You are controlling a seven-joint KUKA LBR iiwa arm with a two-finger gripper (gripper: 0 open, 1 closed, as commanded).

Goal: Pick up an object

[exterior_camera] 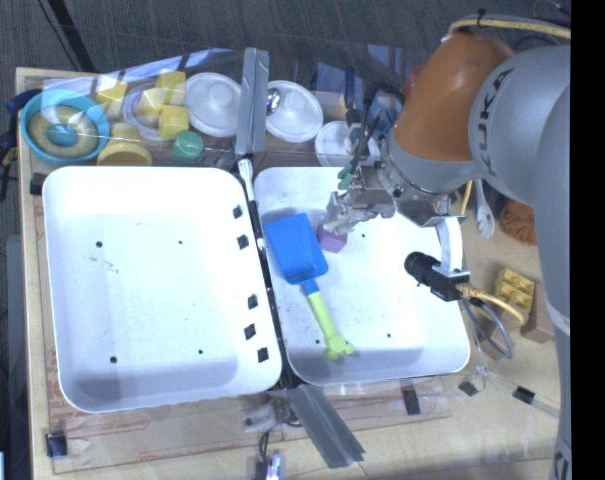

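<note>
The blue plastic toy shovel with a lime-green handle [304, 273] lies in the right white bin [422, 353], its long axis running from upper left to lower right. The gripper [344, 213] hovers just right of the blade, near 1 small purple block [332, 236].

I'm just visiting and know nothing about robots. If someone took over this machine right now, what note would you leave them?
Gripper: low in the right bin, near its back edge; I cannot tell how it is set.
Things: a blue scoop with a green handle lies in that bin near the divider; a small purple object sits just below the gripper.
Left bin: no arm over it.
Done: nothing visibly picked up.
Left: grasp one object and lift it.
</note>
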